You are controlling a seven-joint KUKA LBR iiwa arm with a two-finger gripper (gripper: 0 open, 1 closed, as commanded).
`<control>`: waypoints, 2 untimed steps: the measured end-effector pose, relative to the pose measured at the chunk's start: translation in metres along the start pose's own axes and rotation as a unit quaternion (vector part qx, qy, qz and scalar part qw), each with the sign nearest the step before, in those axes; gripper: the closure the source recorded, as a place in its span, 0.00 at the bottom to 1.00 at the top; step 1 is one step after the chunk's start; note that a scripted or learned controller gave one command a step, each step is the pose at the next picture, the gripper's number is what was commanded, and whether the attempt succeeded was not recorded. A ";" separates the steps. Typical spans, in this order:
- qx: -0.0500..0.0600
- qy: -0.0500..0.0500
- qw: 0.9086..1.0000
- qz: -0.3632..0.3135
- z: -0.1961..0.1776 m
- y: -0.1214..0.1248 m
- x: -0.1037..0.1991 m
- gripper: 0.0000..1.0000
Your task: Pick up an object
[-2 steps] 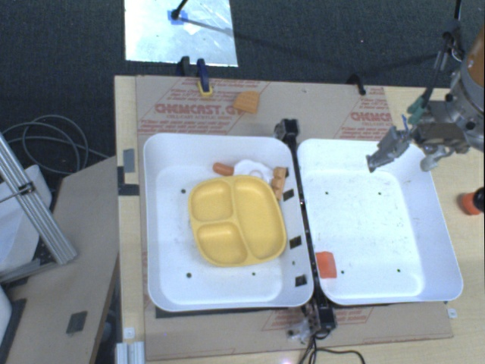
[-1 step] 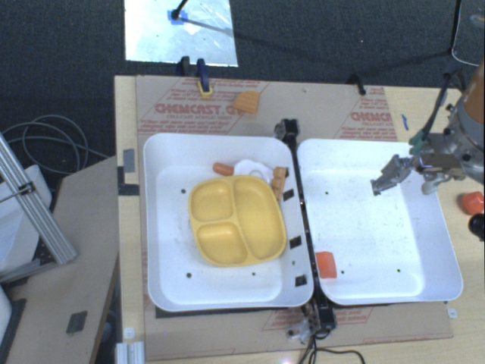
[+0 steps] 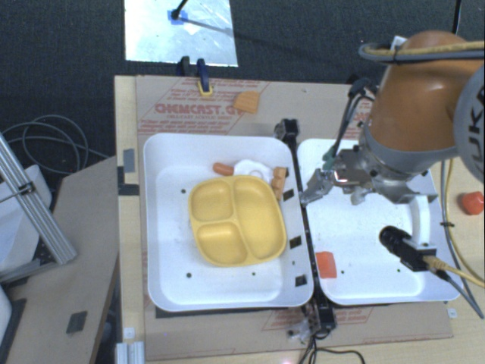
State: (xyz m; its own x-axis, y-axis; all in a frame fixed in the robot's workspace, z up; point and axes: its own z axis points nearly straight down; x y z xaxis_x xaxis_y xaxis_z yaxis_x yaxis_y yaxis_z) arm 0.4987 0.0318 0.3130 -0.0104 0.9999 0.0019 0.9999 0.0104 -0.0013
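The left bin (image 3: 170,226) holds a yellow three-part plate (image 3: 236,220). Behind the plate lie a small orange sausage-shaped piece (image 3: 223,169) and a white rounded item (image 3: 252,170). A tan block (image 3: 280,179) leans by that bin's right wall. In the right bin (image 3: 379,283), an orange-red block (image 3: 325,264) sits in the near left corner. My gripper (image 3: 312,192) hangs over the left edge of the right bin, close to the divider between the bins and just right of the tan block. The arm's orange band and wrist hide much of the right bin's back half.
A black cylindrical part (image 3: 402,249) on the arm juts over the right bin with cables trailing right. An orange piece (image 3: 246,101) lies on the cardboard behind the bins. A red object (image 3: 471,202) sits off to the right, and a shiny sheet (image 3: 180,20) lies at the back.
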 end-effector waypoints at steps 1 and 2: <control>-0.007 0.000 1.000 0.002 -0.106 -0.012 0.005 0.00; -0.004 -0.001 1.000 0.000 -0.111 -0.011 0.005 1.00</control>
State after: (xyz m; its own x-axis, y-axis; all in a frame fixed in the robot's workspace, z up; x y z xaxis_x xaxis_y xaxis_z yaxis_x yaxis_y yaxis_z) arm 0.4878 0.0364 0.4245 -0.0102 0.9999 0.0003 0.9999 0.0102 0.0075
